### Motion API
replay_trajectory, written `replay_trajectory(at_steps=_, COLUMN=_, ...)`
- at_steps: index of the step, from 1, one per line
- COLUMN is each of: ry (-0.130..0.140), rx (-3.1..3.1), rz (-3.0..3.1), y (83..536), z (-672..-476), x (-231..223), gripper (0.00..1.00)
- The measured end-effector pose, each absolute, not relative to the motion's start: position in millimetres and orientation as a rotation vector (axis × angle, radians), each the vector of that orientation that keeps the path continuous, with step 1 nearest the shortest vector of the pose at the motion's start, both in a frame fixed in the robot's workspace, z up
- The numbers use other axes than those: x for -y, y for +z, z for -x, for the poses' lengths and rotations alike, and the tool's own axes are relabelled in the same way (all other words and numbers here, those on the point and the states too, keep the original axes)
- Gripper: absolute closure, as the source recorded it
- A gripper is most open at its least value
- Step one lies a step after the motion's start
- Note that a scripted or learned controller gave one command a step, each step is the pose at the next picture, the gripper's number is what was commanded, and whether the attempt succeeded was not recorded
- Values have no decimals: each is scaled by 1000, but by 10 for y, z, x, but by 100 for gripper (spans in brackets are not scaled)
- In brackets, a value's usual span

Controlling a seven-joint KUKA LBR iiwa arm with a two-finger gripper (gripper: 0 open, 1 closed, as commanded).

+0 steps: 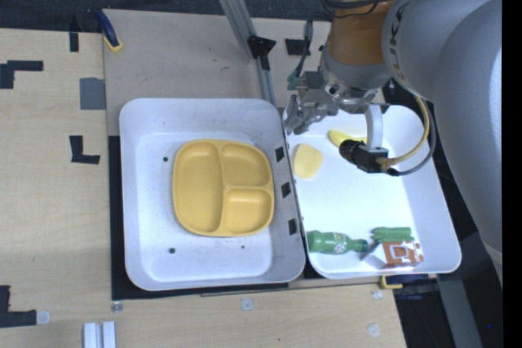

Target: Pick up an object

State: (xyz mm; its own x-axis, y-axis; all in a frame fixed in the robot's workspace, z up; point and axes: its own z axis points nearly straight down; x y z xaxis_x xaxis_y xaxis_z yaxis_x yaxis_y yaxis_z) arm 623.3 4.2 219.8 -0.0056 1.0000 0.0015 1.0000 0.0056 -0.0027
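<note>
Two white bins on the counter (188, 53); the left bin (139, 175) has a yellow divided plate (222, 187). Gripper (303, 116) hangs at the right bin's (432, 208) 11 o'clock corner, can't tell if it's open.

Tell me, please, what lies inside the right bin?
In the right bin: a pale yellow piece, a green bottle and a green-and-orange packet. The arm covers its far end.

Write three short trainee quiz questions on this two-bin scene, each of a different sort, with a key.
1. True or false: the yellow divided plate lies in the left bin.
2. Which lies nearest the gripper? A green bottle; B pale yellow piece; C orange-and-white packet.
3. Fill in: the green bottle lies along the right bin's ____ edge.

Key: 1 true; 2 B; 3 near (bottom).
</note>
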Motion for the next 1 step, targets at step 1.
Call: replay_trajectory(at_steps=1, ry=1, rx=2227, rz=2211, y=2289, z=-6099, x=-569, gripper=100)
